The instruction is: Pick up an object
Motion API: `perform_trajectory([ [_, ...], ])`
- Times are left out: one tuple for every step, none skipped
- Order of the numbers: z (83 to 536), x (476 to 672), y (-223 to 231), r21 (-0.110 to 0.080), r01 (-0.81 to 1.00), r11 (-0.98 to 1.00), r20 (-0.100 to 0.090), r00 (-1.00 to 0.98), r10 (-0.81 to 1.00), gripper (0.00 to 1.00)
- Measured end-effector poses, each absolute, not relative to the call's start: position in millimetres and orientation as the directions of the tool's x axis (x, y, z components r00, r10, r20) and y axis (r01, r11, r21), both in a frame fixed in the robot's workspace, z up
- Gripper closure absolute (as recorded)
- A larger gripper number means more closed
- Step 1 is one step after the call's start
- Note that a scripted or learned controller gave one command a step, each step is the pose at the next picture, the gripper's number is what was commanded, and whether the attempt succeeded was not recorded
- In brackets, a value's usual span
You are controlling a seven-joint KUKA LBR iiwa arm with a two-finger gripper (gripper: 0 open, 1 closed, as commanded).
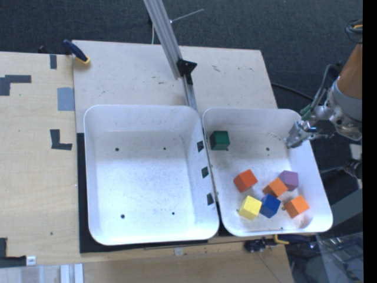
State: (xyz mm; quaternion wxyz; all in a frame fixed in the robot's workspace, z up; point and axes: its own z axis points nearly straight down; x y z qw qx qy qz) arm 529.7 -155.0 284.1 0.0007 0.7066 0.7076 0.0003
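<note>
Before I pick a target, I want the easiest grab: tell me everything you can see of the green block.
The green block is a small, dark green cube with a matte look, perhaps wood or foam. It sits flat on the floor of the right bin, near the bin's far left corner, close to the left wall but apparently not touching it. It stands alone, well apart from the cluster of other blocks nearer the front. Nothing touches it. The gripper is at the bin's far right rim, away from it.
</note>
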Motion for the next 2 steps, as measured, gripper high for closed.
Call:
perform_trajectory([
  [263.7,525.2,-107.0,-0.003,1.000,0.005,0.001,-0.005,1.000,1.00],
  [249.4,514.6,-56.5,-0.003,1.000,0.004,0.001,-0.004,1.000,1.00],
])
